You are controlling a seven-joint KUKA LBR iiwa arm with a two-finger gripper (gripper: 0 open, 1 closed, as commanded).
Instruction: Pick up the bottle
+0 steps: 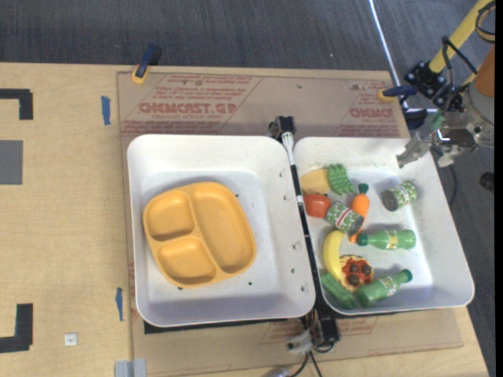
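Note:
Two green bottles lie in the right bin [440, 234]. One bottle [387, 239], with a yellow label, lies on its side near the middle. The other bottle [383, 287] lies slanted near the front edge, next to a banana [333, 255]. My gripper [427, 156] hovers over the bin's far right corner, above and to the right of both bottles. Its fingers stand apart with nothing between them. A small green-labelled jar [399, 196] lies just below the gripper.
The right bin also holds a carrot [360, 204], a yellow wedge [314, 181], a leafy green toy [339, 178], a red piece [317, 206] and a small can [346, 218]. A yellow divided plate [200, 232] sits in the left bin [149, 163].

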